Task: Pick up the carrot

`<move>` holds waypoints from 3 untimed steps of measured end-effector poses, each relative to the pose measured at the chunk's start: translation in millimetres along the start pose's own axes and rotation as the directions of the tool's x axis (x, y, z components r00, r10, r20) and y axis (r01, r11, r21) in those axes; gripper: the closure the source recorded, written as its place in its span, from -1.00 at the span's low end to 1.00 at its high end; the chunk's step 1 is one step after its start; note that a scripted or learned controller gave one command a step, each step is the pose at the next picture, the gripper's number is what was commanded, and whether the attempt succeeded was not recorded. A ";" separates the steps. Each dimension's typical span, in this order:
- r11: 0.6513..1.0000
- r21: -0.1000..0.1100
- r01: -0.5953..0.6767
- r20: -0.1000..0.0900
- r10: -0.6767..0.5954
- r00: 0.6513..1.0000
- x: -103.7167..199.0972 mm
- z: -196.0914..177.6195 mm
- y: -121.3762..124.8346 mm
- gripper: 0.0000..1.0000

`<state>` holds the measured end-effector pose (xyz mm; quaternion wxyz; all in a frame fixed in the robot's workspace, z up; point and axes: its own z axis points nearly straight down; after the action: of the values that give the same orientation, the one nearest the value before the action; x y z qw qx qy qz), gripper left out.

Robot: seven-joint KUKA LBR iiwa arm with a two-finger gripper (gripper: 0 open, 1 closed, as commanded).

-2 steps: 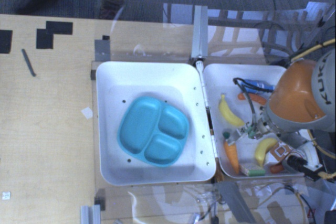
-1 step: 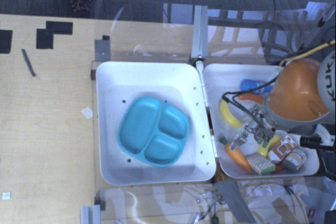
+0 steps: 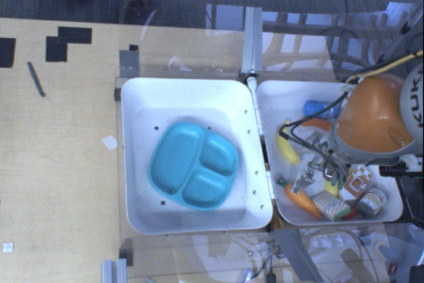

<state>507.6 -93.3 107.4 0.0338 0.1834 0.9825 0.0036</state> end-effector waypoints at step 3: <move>0.796 0.053 -0.603 -0.038 0.605 0.795 -41.1 11.2 8.8 -1.00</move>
<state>549.8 -100.0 99.1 0.0013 0.4875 0.8731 0.0002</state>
